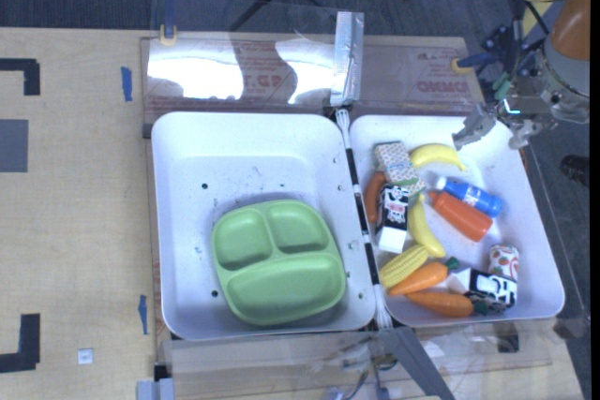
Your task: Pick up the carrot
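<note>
We see the gripper point(494, 132) poised above the far right corner of the right bin point(542, 229), its two fingers spread apart with nothing between them. The grey arm point(570, 61) reaches in from the right.

The carrot point(419, 278) lies near the front of the right bin, pointing toward the divider between the bins, well apart from the gripper. Just in front of it lies a second orange carrot-like piece point(441, 302), and the corn cob point(403, 264) touches the carrot on its far left side. Further back we see a banana point(438, 155), a curved yellow piece point(424, 229), an orange bottle with a blue cap point(462, 207), a black-and-white carton point(395, 206) and a small patterned box point(395, 159).

The left bin point(187, 155) holds a green divided plate point(278, 260), lying flat toward the front. Both bins sit on the table point(66, 229).
</note>
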You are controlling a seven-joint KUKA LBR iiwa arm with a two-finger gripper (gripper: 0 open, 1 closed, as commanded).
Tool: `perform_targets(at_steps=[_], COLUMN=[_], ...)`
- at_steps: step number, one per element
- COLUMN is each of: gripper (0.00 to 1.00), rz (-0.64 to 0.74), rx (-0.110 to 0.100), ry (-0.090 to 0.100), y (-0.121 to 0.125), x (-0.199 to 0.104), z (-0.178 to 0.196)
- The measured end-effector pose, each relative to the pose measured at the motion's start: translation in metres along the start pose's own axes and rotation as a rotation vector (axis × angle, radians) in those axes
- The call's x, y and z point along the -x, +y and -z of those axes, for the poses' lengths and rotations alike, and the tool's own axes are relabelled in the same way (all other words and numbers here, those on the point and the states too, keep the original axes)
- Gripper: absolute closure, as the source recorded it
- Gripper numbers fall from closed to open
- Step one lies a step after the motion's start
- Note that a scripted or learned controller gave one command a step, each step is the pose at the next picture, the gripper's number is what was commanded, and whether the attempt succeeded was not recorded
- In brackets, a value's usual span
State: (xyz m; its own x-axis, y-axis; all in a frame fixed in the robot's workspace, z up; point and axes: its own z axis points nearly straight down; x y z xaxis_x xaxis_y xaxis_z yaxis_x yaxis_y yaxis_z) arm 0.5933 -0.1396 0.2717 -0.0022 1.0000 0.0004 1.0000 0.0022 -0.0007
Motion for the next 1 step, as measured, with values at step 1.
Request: perform_targets(at_steps=[1], gripper=[0.00], rz=[0.097], rx=[0.001], ry=[0.000], y=[-0.0715], x=[-0.0306], z=[-0.0705])
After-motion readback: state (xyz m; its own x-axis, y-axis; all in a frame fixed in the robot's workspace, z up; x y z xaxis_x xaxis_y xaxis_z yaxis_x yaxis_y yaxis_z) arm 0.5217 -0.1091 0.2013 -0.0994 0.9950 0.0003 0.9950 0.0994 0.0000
